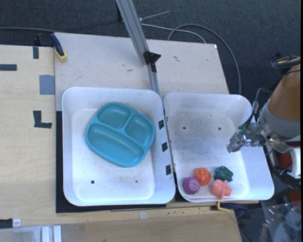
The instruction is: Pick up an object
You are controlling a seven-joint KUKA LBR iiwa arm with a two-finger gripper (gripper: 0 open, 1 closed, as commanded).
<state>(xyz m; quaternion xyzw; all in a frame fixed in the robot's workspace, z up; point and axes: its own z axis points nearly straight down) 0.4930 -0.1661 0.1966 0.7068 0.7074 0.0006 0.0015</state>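
Nearest the onlooker, along the front wall of the right bin [212, 102], four small toy foods lay clustered: a purple piece [191, 185] at the left, an orange round piece [202, 175] just beside it, a pink piece [221, 188] at the right front, and a dark green piece [223, 173] touching the pink one from behind. None of the four was lifted; all rested on the bin floor. Farther back and to the right, the pincer [236, 142] hung over the right side of the same bin, apart from the cluster, with nothing seen between its fingers; whether they stood wide or narrow could not be told. Behind it the grey arm with its orange band [288, 97] entered from the right. In the left bin [70, 135] lay a blue divided plate [120, 133], three compartments, flat and slightly turned. Beyond both bins the table [106, 59] carried a slanting metal rail [134, 24] and thin cables [202, 32].
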